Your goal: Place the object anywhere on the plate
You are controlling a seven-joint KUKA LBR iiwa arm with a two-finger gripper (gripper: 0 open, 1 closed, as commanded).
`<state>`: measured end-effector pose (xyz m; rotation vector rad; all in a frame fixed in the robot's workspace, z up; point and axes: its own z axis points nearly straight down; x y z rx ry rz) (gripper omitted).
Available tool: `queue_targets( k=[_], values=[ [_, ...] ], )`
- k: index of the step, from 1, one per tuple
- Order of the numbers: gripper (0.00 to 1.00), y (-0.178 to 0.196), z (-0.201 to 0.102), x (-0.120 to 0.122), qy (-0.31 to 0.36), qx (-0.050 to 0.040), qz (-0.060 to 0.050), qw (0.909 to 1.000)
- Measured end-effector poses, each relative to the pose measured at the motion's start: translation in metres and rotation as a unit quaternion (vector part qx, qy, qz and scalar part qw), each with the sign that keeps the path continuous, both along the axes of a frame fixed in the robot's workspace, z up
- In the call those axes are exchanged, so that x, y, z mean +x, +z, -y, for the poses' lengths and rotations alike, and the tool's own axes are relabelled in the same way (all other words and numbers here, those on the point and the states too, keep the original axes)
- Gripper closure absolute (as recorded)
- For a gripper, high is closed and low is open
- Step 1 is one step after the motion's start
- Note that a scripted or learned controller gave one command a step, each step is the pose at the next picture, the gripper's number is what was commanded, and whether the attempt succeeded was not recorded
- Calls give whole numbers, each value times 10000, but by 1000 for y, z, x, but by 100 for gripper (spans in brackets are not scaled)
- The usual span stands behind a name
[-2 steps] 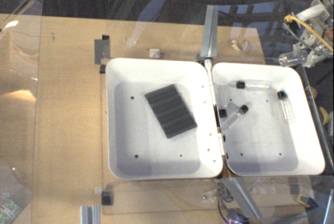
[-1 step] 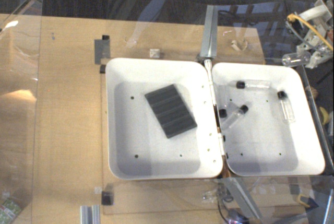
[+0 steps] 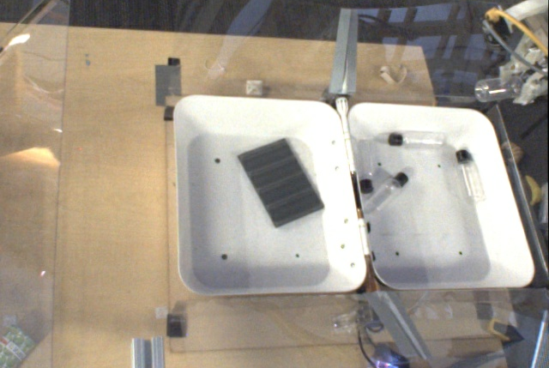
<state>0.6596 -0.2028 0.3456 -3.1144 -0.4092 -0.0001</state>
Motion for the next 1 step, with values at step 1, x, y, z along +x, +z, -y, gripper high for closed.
queue_targets(
  k=[1],
  values=[
    [100, 5, -1, 4, -114, 1, -3, 9999]
  ],
)
